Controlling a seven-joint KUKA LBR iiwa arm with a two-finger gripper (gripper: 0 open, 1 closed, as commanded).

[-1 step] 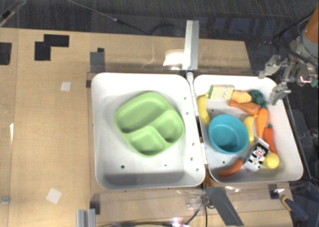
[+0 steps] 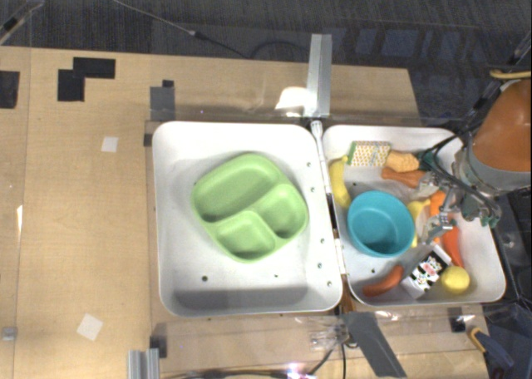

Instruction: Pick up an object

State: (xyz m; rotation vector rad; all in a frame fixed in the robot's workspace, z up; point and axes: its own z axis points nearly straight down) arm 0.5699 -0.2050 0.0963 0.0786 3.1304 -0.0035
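Observation:
The right bin [image 2: 499, 273] holds a blue bowl [image 2: 380, 223], a yellow banana-like piece [image 2: 337, 183] along its left wall, a dotted beige block [image 2: 370, 155], an orange food piece [image 2: 402, 163], a red sausage [image 2: 383, 283], a black-and-white box [image 2: 425, 273], a lemon [image 2: 455, 279] and a carrot [image 2: 451, 244]. My gripper [image 2: 443, 209] is low inside this bin, just right of the bowl, over yellow and orange pieces that it partly hides. I see no object lifted.
In the left bin [image 2: 174, 203] lies a green divided plate [image 2: 248, 205]. The arm with its orange band [image 2: 505, 130] crosses the right bin's far right corner. A metal post [image 2: 319, 70] stands behind the seam between the bins.

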